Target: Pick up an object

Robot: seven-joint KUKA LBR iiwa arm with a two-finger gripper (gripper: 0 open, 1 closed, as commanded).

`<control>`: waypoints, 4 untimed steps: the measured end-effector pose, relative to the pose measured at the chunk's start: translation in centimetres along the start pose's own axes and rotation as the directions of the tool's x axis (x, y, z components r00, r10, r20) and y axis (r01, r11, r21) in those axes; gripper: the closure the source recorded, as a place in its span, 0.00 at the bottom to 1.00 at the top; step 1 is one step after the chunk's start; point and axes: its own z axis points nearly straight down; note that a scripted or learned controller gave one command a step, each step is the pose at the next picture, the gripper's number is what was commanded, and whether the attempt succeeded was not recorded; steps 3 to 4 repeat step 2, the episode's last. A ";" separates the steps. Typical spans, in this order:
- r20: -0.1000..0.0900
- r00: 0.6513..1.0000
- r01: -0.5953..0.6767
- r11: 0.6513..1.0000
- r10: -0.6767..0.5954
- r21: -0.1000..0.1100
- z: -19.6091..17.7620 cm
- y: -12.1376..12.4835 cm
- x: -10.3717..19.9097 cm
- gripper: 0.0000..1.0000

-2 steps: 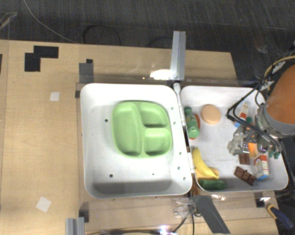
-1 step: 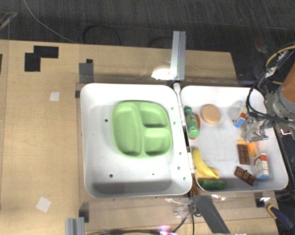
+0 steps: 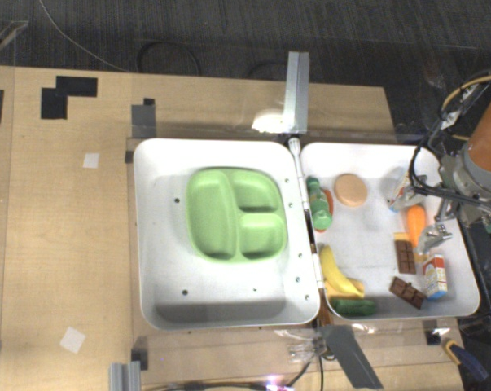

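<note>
Two shallow white bins sit side by side on the wooden tabletop [image 3: 58, 243]. The left bin [image 3: 160, 218] holds a single light green plate [image 3: 233, 214] with three compartments, one long section on its left and two smaller ones on its right; it lies flat near the middle of the bin, and its compartments hold nothing.

The right bin [image 3: 367, 243] carries the small things. Along its left wall lies a green bottle [image 3: 316, 204], with a red-orange piece [image 3: 327, 206] touching its right side. Just to the right of those is a round tan disc [image 3: 351, 191]. Lower down by the left wall lies a yellow banana [image 3: 339, 275], and just below it, at the near edge, a dark green vegetable [image 3: 352, 305]. Toward the right side an orange carrot [image 3: 415, 222] points down the bin, with a brown chocolate bar [image 3: 404, 256] just below it. A second brown chocolate bar [image 3: 407, 292] lies tilted near the bottom right corner, beside a small carton [image 3: 437, 277] with red and white print.

The arm [image 3: 485, 157] reaches over the right bin's right edge. Its pincer [image 3: 431, 236] hangs just right of the carrot and above the carton; whether it is apart or together I cannot tell, and nothing is seen clamped in it.
</note>
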 end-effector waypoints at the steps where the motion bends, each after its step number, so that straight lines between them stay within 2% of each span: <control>1: 0.014 0.999 -0.043 0.999 0.043 0.006 7.9 -2.1 -3.4 0.00; 2: 0.015 0.985 -0.172 0.985 0.172 0.004 7.9 -1.4 0.5 0.00; 4: 0.015 0.985 -0.172 0.985 0.172 0.004 7.9 -1.4 0.5 0.00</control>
